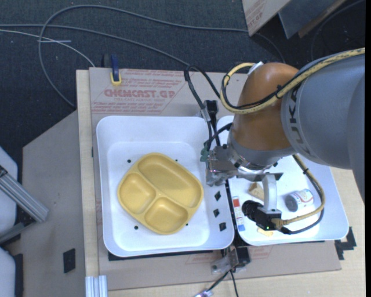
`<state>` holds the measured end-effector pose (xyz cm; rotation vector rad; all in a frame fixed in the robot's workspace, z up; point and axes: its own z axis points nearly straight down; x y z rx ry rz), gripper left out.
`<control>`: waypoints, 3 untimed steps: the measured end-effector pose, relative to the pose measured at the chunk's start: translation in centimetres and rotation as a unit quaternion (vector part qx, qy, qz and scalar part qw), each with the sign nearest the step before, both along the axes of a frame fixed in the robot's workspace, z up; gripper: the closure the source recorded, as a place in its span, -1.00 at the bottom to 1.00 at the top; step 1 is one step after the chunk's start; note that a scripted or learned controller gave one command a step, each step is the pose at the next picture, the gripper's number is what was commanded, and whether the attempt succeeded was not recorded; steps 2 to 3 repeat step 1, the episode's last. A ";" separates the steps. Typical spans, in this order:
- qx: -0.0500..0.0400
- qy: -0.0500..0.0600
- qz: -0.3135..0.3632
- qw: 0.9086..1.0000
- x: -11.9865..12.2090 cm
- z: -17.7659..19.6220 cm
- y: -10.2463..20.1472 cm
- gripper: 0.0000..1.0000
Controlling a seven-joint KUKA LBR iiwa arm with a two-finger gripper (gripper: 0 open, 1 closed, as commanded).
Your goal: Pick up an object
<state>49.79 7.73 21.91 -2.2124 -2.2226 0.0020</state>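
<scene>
Grey arm [324,110] bends down over right bin [336,223].

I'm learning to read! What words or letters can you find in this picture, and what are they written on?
"CHEMCAST GP", in red, on the brown protective paper of the board under the bins. The smaller red lines around it are too blurred to read.
"KU", sideways, on the grey arm; the rest is cut off.
The label on the small white container in the right bin is too small to read.
The print on the cardboard box at the top is too blurred.
</scene>
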 end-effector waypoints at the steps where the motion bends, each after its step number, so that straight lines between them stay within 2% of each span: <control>1: -0.001 -0.001 -0.002 1.000 0.1 0.0 -0.3 -1.00; 3: -0.001 -0.001 -0.002 1.000 0.1 0.0 -0.3 -1.00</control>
